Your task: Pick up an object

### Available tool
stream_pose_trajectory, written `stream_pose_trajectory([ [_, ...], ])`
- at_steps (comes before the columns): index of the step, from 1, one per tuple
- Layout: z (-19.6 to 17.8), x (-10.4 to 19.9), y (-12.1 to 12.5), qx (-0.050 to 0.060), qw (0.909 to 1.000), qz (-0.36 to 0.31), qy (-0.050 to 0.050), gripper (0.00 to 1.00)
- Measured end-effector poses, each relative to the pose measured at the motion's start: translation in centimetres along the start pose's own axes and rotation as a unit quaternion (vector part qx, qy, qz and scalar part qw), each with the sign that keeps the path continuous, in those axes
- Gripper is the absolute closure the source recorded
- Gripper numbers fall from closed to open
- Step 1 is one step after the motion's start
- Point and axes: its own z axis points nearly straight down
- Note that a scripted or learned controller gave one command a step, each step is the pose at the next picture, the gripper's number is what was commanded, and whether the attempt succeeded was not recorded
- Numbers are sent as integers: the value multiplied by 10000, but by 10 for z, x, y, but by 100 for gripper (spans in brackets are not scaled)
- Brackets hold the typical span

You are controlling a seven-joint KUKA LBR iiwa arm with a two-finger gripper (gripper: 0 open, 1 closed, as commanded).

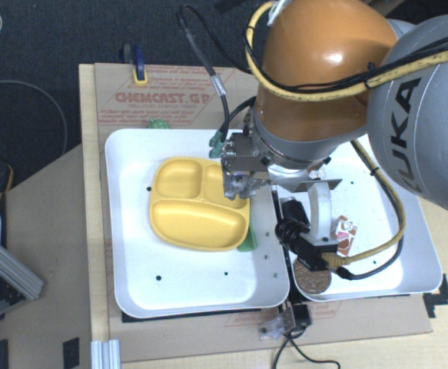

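A yellow divided plate (194, 206) lies in the left bin (135, 271), toward its right side. My gripper (236, 184) hangs low over the plate's right rim, close to the wall between the two bins. The big orange wrist and grey arm cover what lies behind it. A green object (247, 243) peeks out from under the plate's lower right corner. In the right bin (412, 256) lie a small red and white packet (345, 235) and a brown round disc (313, 279).
A black cable and clip (300, 237) hang from the arm over the right bin's left side. A small green item (158, 124) sits on the cardboard sheet (162, 94) just beyond the left bin's far edge.
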Motion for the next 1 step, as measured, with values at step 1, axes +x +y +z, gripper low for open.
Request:
stream_pose_trajectory([
  [1, -13, -56, 1, -17, 9999, 97, -23, 100],
])
